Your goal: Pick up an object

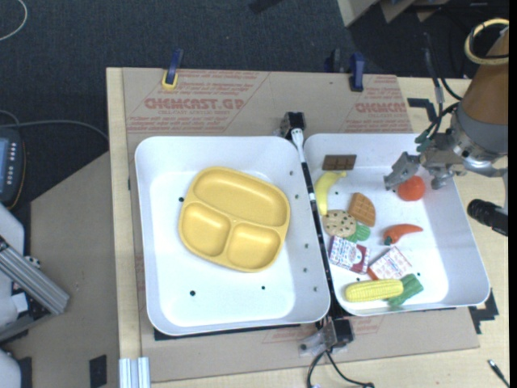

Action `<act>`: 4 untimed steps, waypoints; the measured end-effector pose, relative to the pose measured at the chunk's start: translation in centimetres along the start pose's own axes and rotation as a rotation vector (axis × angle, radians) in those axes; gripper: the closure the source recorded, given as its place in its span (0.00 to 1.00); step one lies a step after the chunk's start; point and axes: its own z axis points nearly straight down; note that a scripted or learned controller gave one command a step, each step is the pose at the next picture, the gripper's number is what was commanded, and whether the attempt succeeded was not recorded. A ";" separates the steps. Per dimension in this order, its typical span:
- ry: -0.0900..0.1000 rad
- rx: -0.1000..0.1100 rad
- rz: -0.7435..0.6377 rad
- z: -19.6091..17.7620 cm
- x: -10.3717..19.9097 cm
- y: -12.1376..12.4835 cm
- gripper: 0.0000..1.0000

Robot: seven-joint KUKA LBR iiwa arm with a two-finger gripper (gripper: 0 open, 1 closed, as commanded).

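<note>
Hand (420, 173) above one red tomato (412, 188) (grip perhaps open, I cannot tell); one yellow tray (234, 218).

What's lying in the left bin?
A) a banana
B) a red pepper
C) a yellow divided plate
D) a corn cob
C: the yellow plate with three compartments lies in the left bin; the banana, corn and pepper lie in the right bin.

Yellow tray (233, 219) in left bin (153, 241); end effector (420, 170) above tomato (412, 188)
</note>
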 end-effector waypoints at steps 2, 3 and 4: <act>-0.001 -0.009 -0.003 3.5 0.1 0.1 0.00; -0.001 -0.010 -0.003 9.8 0.2 0.2 0.00; 0.000 -0.015 -0.004 11.0 0.2 0.4 0.00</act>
